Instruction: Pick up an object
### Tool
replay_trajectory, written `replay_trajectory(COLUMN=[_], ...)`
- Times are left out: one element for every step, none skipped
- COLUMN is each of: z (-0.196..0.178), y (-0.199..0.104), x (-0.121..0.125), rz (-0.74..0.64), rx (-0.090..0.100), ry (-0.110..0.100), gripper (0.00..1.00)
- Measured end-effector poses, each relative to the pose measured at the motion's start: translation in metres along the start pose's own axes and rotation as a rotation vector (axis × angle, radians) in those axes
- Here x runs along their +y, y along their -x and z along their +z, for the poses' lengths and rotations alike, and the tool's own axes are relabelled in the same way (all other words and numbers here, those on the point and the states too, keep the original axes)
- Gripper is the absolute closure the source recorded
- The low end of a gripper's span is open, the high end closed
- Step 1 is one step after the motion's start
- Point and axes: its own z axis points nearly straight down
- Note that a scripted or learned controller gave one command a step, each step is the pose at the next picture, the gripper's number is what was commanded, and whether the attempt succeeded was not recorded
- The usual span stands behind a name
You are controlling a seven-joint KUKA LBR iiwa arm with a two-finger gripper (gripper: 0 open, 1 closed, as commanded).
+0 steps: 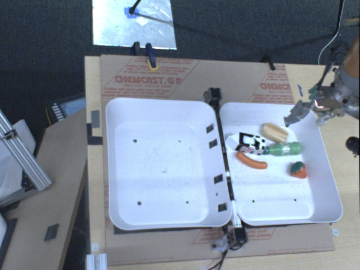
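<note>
Surface [185, 72] carries two shallow white bins side by side; left bin [118, 207] shows bare floor; right bin [323, 201] holds five items grouped in its upper half; green bottle [284, 149] lies on its side, touching a black-and-white toy [252, 143] on its left; tan bread roll [274, 132] just above the bottle; orange sausage [251, 161] below the toy; small red-orange fruit [298, 170] apart, lower right; pincer [306, 110] over the right bin's upper right rim, fingers spread, gripping nothing.
</note>
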Motion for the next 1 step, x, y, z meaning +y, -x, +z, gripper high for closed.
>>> replay_trajectory(z=[0.0795], y=[-0.02], x=[0.0939], rz=[-0.011], rx=[0.008], ry=[-0.015], gripper=[0.0])
